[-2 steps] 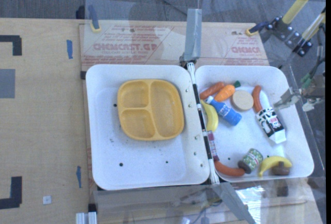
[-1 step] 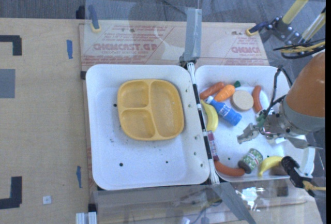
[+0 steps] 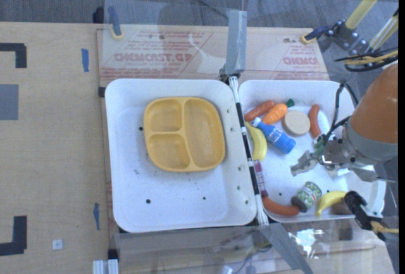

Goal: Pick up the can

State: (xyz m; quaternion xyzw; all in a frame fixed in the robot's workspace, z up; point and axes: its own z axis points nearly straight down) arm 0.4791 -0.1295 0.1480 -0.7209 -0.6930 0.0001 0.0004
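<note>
A wooden bench [image 3: 50,140] is carrying two shallow white bins side by side, with grey floor showing past its far edge.

Along the near edge of the right bin [image 3: 278,168], a sausage [image 3: 280,207] is lying close to the near left corner. The can [image 3: 309,195], green and white, is sitting just beside it to the right, tipped over, with its dark end toward the sausage. A small banana [image 3: 331,200] is lying just right of the can, toward the near right corner.

The hand [image 3: 310,162] is hanging over the middle of the right bin, a little farther in than the can and apart from it. Its fingers are pointing toward the bin's left side, and whether they are spread or closed is not something I can tell; nothing is showing between them. The arm [image 3: 380,121], with its orange band, is coming in over the bin's right edge.

Farther back, a blue bottle [image 3: 276,137] is lying beside a second banana [image 3: 257,142] along the left wall. A round tan disc [image 3: 296,122], a carrot [image 3: 273,114] and two more sausages are resting near the far edge.

In the left bin [image 3: 126,203], a yellow divided plate [image 3: 184,134] is sitting toward the far side.
</note>
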